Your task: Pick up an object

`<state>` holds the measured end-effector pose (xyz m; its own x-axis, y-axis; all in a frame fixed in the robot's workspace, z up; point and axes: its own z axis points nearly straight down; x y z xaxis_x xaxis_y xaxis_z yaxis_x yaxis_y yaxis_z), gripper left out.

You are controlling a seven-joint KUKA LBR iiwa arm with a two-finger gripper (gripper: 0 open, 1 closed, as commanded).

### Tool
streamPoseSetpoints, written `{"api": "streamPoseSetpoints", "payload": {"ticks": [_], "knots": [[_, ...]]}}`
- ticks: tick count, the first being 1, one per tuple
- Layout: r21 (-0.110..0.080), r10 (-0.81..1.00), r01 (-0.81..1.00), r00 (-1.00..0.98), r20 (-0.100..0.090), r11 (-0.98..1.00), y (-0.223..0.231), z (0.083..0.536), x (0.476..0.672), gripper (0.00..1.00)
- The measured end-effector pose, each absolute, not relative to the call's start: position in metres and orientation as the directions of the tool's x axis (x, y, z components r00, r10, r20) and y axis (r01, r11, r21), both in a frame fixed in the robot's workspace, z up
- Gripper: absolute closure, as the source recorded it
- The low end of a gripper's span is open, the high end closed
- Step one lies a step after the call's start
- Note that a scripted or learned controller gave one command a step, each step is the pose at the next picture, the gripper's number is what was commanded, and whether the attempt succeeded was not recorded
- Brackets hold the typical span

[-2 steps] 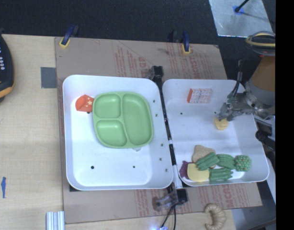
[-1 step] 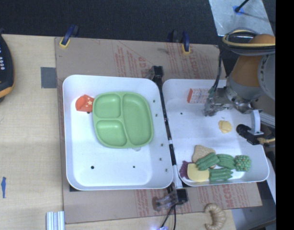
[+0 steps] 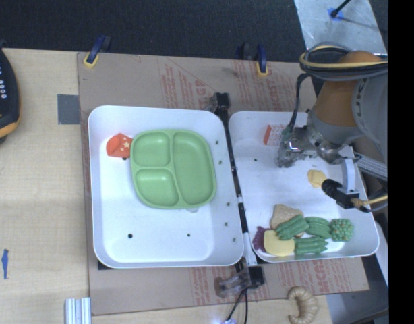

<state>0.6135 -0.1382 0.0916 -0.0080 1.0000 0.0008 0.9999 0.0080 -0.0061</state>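
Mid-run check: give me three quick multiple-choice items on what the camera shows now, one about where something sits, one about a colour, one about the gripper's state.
1. Where is the divided plate?
A. In the left bin
B. In the right bin
C. On the bench outside both bins

2. What colour is that plate?
A. Blue
B. Green
C. Yellow

3. How does the gripper stand?
A. Down in the left bin, over the plate
C. Parked over the bench to the left of both bins
B. Over the upper part of the right bin, with no toy seen between its fingers

Answers:
1 A, it lies inside the left bin, beside a small red piece.
2 B, all three compartments are light green.
3 B, it is above bare floor of the right bin, apart from the pile of toy food at the near end.
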Motion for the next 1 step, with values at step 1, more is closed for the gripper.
{"api": "streamPoseSetpoints", "payload": {"ticks": [1], "knots": [[0.009,1.000,1.000,-0.005,-0.002,0.005,-0.1315,0.2176,0.6303,1.00]]}}
